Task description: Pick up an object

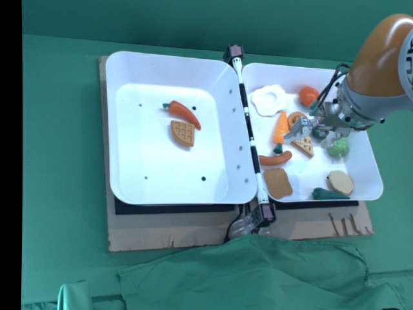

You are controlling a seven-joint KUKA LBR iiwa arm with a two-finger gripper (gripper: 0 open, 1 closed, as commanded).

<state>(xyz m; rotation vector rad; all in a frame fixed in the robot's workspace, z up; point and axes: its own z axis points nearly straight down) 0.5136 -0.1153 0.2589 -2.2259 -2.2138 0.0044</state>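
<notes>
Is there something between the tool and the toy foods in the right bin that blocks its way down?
Nothing visible does. The tool hangs over the right bin, directly above the waffle wedge, with the carrot beside it and the broccoli on its other side. Only crowding could hinder a grasp.

The arm's gripper (308, 129) is hovering low in the right bin (365, 173) just above the waffle wedge (304, 146), while a carrot (280, 128), fried egg (268, 99), tomato (308, 95), broccoli (337, 148), sausage (275, 159) and toast (277, 183) are lying around that wedge.
</notes>
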